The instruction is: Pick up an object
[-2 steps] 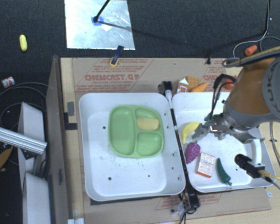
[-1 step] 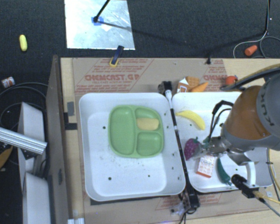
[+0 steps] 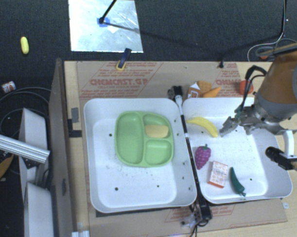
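My gripper (image 3: 228, 126) hangs over the right bin (image 3: 273, 183), in its upper middle, just right of a yellow banana (image 3: 203, 125) and apart from it. Nothing shows in its grasp. Lower in the same bin lie a purple bunch of grapes (image 3: 202, 156), a small orange and white carton (image 3: 218, 174) and a dark green pepper (image 3: 236, 181). The grey arm with its orange band comes in from the right edge.
The left bin (image 3: 106, 190) holds a green divided plate (image 3: 142, 140) with a yellow food piece (image 3: 156, 131) in its upper right section. Behind the right bin, on the cardboard, lie an orange carrot (image 3: 212, 92) and other small toys. A black divider runs between the bins.
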